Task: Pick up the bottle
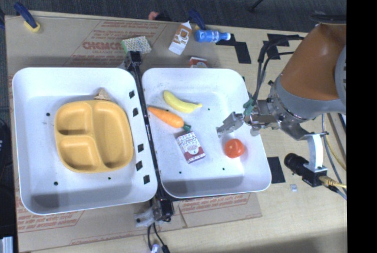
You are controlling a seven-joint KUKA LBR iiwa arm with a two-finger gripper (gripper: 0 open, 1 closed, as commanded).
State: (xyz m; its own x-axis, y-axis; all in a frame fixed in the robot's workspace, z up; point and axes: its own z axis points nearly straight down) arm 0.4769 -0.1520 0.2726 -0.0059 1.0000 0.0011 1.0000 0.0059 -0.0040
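The small blue plastic bottle (211,36) lies on its side on the bench beyond the right white bin (256,166), at about twelve o'clock from the metal two-finger gripper (230,125) and well apart. Whether the jaws are wide or narrow cannot be told; nothing shows between them.

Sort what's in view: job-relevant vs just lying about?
For the job:
- bottle, blue, on the bench behind the bins
- claw, over the right bin

Lying about:
- banana
- carrot
- tomato
- small red packet
- yellow divided plate, left bin
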